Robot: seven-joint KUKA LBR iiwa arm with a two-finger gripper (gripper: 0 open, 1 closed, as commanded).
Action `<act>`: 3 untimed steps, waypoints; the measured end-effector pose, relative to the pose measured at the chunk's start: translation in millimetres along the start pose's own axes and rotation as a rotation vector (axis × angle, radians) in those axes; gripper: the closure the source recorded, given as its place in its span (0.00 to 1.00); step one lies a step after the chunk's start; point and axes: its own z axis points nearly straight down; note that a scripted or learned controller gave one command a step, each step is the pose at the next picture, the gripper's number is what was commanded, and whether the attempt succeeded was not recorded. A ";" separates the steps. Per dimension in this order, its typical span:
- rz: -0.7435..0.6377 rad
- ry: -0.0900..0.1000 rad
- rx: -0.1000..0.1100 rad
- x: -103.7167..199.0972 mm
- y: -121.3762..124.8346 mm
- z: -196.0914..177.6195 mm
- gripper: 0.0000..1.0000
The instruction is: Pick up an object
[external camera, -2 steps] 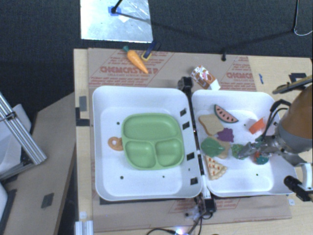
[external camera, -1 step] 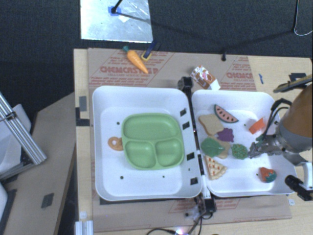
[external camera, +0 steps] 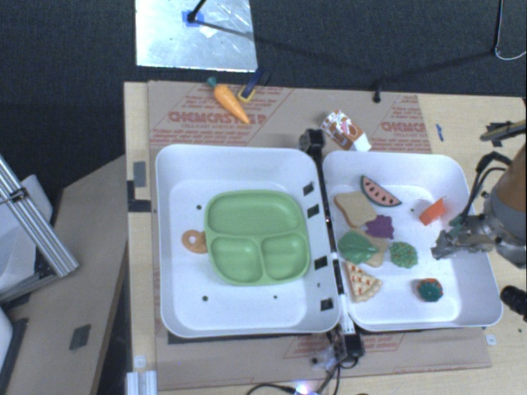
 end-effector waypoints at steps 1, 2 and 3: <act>-0.001 -0.001 -0.002 -0.8 2.5 -53.7 1.00; -0.007 0.004 0.002 52.0 27.0 -47.5 1.00; -0.008 0.005 0.003 111.9 43.6 -42.2 1.00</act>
